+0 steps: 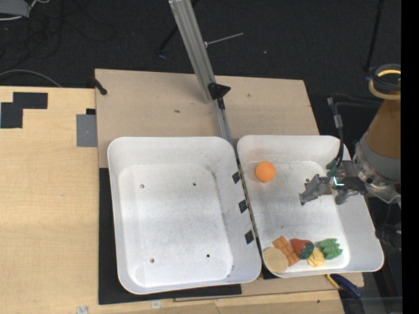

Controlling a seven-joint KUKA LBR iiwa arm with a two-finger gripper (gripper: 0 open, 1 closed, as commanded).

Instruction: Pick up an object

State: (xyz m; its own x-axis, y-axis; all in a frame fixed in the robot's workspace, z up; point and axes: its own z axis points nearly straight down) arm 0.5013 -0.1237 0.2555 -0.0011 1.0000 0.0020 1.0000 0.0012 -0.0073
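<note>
From the camera above the bench, two shallow white bins sit side by side on a tan board, the left bin (131, 169) bare white with a few dark specks on its floor, the right bin (288, 146) holding all the objects. An orange ball (265, 172) lies alone in the upper left part of the right bin, near the divider between the bins. Along that bin's lower edge a small cluster lies packed together: a pale round disc (275, 260) at the left, an orange piece (284, 246) just above it, a red piece (302, 246), a yellow piece (316, 259) and a green piece (330, 248) at the right. The arm (383, 136) reaches in from the right, and its gripper (313, 190) hangs over the middle right of the right bin, well apart from the ball and above the cluster, with nothing visible between its dark fingers; whether they are open or closed cannot be told at this size.
</note>
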